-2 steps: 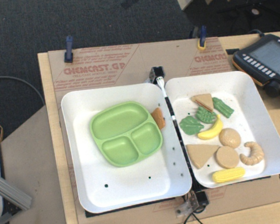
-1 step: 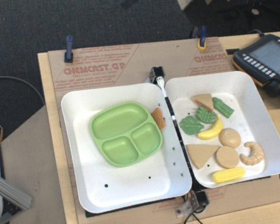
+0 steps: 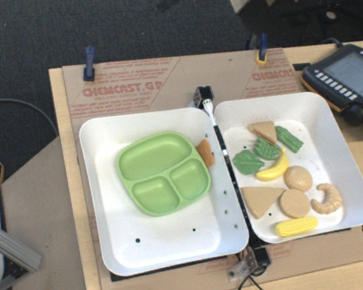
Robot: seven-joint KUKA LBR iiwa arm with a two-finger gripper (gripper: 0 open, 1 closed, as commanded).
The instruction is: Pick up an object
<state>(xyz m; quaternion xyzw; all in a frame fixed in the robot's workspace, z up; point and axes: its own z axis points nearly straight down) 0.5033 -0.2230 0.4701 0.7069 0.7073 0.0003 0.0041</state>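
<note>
**Inspector:** Report the surface.

**Assistant:** Brown board with red lettering, held at its far edge by a blue clamp on the left and a second clamp on the right. Two white bins sit side by side on it, touching along their inner rims.

**Inspector:** Left bin?

**Assistant:** A green divided plate lies flat near its middle. An orange-brown piece lies just beside the plate's right edge, close to the bin's inner wall.

**Inspector:** Right bin?

**Assistant:** The toy foods are clustered here. At the far side are a tan wedge, a dark green piece and a leafy green piece. A yellow banana lies below them, touching a round tan piece. Nearer are a tan triangle, a round disc and a croissant. A yellow corn cob lies against the near wall.

**Inspector:** State of the tool?

**Assistant:** Cannot tell, wide or narrow. All the items rest on the bin floors.

**Inspector:** Anything else?

**Assistant:** A handheld control unit with a screen lies at the right, beside the right bin.
</note>
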